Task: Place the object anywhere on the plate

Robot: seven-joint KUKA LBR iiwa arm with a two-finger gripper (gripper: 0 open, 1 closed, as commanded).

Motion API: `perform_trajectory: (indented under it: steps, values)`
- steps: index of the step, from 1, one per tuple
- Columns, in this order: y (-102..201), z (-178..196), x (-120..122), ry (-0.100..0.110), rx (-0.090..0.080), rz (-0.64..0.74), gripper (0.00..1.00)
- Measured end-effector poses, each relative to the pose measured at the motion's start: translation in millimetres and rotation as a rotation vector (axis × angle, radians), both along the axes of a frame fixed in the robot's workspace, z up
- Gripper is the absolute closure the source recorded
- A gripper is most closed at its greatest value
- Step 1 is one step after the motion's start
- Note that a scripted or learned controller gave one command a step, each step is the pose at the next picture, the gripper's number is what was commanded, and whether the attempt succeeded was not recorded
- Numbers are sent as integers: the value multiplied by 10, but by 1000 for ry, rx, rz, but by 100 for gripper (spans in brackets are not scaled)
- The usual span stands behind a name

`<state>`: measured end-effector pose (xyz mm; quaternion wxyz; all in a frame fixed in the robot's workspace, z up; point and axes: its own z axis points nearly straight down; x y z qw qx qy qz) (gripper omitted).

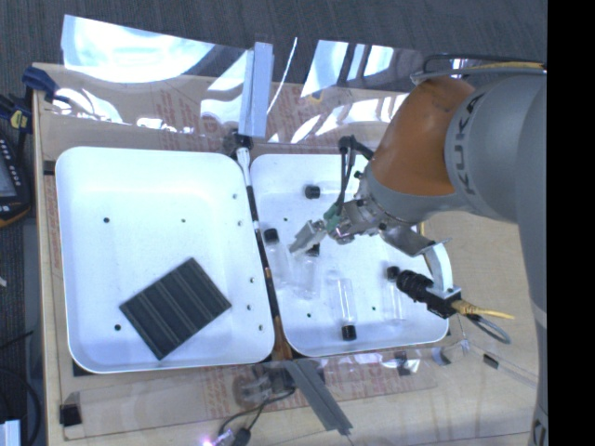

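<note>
The plate (177,307) is a dark grey ribbed square lying at a slant in the lower part of the left bin (84,184). Small clear vials with black caps lie in the right bin (372,337): one (345,307) near the front, one (271,237) close to the left wall, and a black cap (310,191) towards the back. My gripper (310,240) hangs over the middle of the right bin, pointing left and down, just above a faint clear vial (305,273). I see nothing held in it. It is far from the plate.
A raised divider (258,249) separates the two bins. The grey and orange arm (437,147) covers the right bin's upper right part. Clamps and brackets (307,388) sit along the bench's front edge, and a metal post (256,86) stands behind the bins.
</note>
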<state>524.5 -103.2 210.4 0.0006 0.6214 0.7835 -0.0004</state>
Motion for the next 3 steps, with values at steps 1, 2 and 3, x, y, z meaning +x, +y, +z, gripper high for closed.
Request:
perform_trajectory:
  steps: [1,2,3]
  values:
    - [610,-197,517,4,0,28,100]
    - [1772,-193,646,3,2,-127,100]
    - [3062,-93,36,6,1,92,100]
